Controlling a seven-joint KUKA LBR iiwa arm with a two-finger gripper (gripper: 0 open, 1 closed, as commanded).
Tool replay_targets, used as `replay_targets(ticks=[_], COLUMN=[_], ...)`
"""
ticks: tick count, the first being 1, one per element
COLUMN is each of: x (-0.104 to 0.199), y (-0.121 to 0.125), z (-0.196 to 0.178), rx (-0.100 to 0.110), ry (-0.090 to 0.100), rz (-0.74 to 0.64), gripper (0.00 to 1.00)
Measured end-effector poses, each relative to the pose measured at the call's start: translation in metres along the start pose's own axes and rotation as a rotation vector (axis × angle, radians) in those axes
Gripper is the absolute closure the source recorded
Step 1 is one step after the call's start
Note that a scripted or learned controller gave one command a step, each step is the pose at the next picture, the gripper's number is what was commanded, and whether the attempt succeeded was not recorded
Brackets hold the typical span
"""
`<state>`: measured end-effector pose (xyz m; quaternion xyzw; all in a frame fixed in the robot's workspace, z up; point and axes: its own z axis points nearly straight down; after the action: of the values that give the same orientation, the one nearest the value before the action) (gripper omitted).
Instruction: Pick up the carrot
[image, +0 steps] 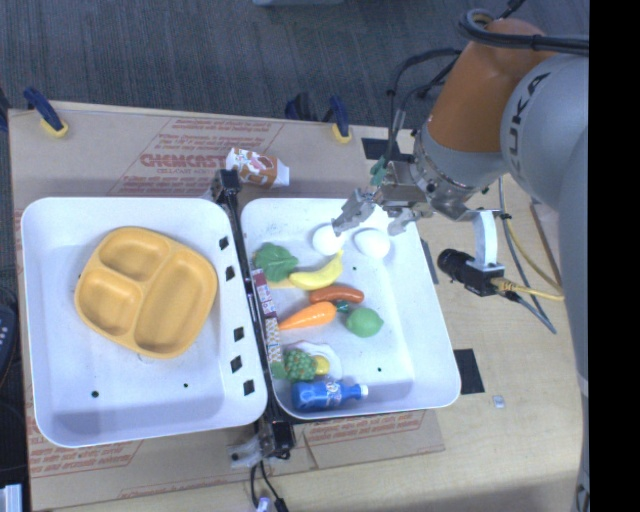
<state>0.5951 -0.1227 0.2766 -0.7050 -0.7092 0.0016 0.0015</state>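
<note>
The carrot (308, 317) lies loose in the right bin (425, 330), crowded between a red pepper (337, 295) and a lime (364, 322), so a clean grab looks awkward; the end effector (377, 215) hovers spread open, holding nothing, over the bin's far edge

I see my arm (545, 110) in smooth grey with an orange band. Black cables loop beside it. Its gripper (378, 212) is metallic grey.

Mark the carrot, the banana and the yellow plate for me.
carrot (309, 317): camera view, middle of its orange body.
banana (318, 275): camera view, middle of its curve.
yellow plate (146, 290): camera view, ridge between its compartments.
</note>
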Motion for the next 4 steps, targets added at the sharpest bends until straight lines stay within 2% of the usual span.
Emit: replay_targets(ticks=[1, 2, 3, 4], x=[-0.004, 0.031, 0.028, 0.028], y=[-0.033, -0.052, -0.05, -0.05], z=[0.12, 0.186, 0.185, 0.176], rx=[0.003, 0.002, -0.002, 0.0], ry=[0.001, 0.001, 0.0, 0.0], rz=[0.161, 0.139, 0.166, 0.161], gripper=[0.0, 0.0, 0.0, 1.0])
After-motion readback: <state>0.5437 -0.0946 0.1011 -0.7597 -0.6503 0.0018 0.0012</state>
